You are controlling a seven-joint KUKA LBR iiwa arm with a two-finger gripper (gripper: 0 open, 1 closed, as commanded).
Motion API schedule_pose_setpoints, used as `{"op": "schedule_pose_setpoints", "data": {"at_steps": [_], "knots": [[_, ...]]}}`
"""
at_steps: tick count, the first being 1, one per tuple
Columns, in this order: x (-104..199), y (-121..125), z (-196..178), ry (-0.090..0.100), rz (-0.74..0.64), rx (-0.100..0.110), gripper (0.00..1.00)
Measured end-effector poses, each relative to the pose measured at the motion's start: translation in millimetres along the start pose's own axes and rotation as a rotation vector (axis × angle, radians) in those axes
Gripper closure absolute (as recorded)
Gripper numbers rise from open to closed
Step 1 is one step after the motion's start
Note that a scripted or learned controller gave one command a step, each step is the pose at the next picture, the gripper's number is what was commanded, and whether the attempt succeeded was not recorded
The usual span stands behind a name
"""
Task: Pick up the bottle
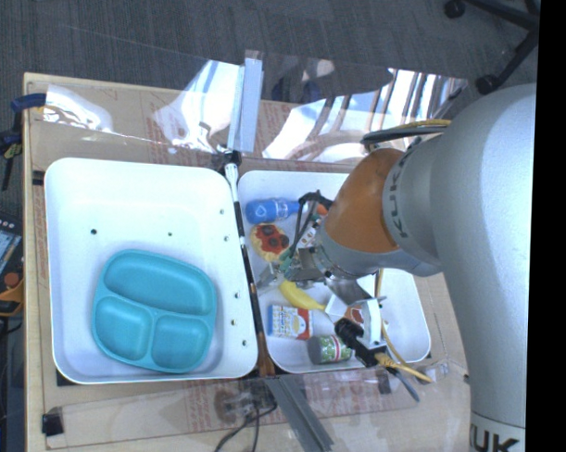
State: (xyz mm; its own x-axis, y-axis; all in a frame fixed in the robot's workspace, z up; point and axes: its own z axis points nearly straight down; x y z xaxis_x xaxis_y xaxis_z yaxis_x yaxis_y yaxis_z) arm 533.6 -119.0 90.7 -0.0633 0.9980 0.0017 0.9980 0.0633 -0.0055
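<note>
A blue bottle lies on its side at the far left corner of the right bin. The arm comes in from the right, its orange band over the bin's middle. The gripper points down just in front of the bottle, over a red and yellow item and beside a yellow banana. The wrist hides most of the gripper's tip. Nothing can be seen held in it.
Toward the front of the right bin lie a small carton, a green-topped jar and a red and white packet. The left bin holds a teal divided tray. A rim separates the bins.
</note>
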Motion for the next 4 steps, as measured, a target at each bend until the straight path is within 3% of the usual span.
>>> {"op": "schedule_pose_setpoints", "data": {"at_steps": [1, 2, 3, 4], "knots": [[-0.3, -55.2, -0.2, -0.001, -0.015, -0.002, 0.0], [-70.8, -35.0, -131.3, -0.002, 0.057, -0.004, 0.0], [-40.6, -34.2, -11.9, 0.001, 0.058, 0.002, 0.0], [7.0, 38.9, -1.6, -0.007, 0.08, -0.007, 0.0]]}}
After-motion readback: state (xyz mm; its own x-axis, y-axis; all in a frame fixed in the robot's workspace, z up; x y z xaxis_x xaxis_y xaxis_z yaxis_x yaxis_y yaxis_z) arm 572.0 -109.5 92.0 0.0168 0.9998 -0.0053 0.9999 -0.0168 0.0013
